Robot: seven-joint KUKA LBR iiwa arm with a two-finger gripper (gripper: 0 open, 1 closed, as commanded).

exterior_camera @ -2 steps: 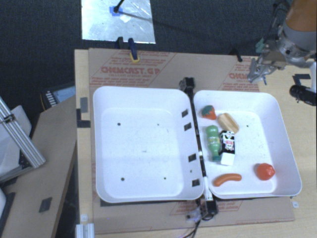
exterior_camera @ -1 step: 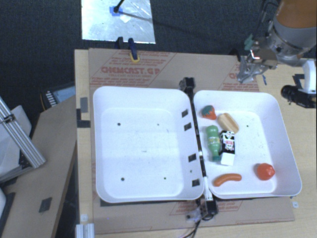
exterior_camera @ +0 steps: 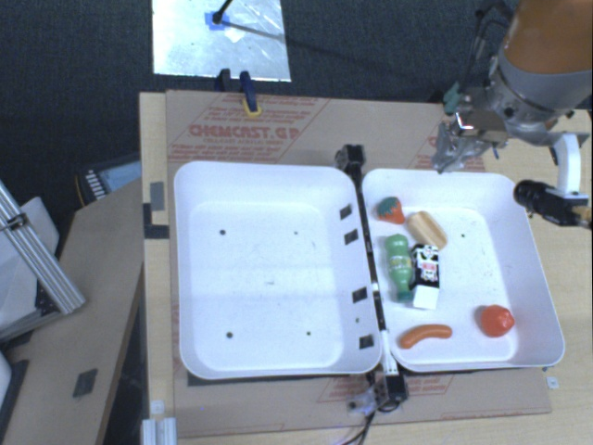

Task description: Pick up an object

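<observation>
Gripper (exterior_camera: 451, 158) of mine hangs above the right bin's (exterior_camera: 533, 248) far rim. Whether it grips anything, I cannot tell

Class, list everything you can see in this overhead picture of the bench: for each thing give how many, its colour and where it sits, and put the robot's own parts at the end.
White bins: two, white, side by side on the bench.
Carrot-like toy: one, orange with green top, right bin, far left corner.
Bread roll: one, tan, right bin, beside the carrot-like toy.
Green toy: one, green, right bin, along its left wall.
Black-and-white block: one, touching the green toy's right side.
Sausage: one, orange, right bin, near edge.
Tomato: one, red, right bin, near right corner.
Foil sheet: one, silver, beyond the bench.
Arm: one, grey with orange band, upper right.
Claw: one, metallic, above the right bin's far rim.
</observation>
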